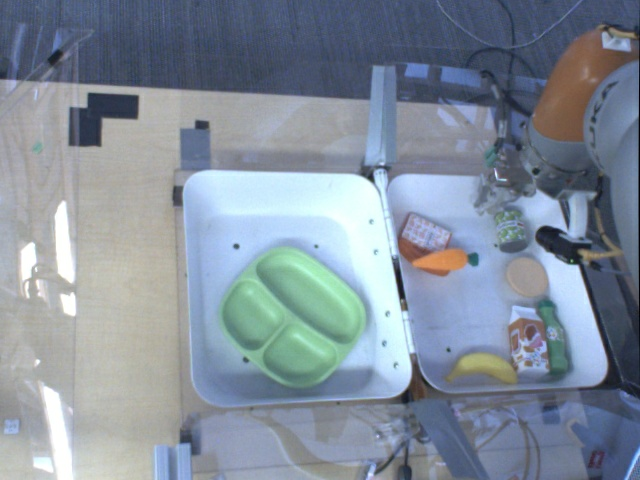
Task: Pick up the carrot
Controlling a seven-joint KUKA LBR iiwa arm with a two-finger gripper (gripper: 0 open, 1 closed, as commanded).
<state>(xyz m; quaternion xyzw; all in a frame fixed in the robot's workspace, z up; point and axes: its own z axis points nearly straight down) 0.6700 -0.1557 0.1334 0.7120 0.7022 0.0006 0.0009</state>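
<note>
Carrot (441,261): I see it lying on its side in the right bin (470,333), near the divider, touching the red-and-white packet (424,233); smooth orange taper, green stub pointing right.
Gripper (503,180): I have it over the bin's far edge, well apart from the carrot; I cannot tell how it is set.
Neighbours: small green-labelled jar (511,228), tan disc (526,277), banana (481,369); I judge the packet crowds one flank.
Left bin (210,208): holds a glossy green divided plate (292,315).
</note>
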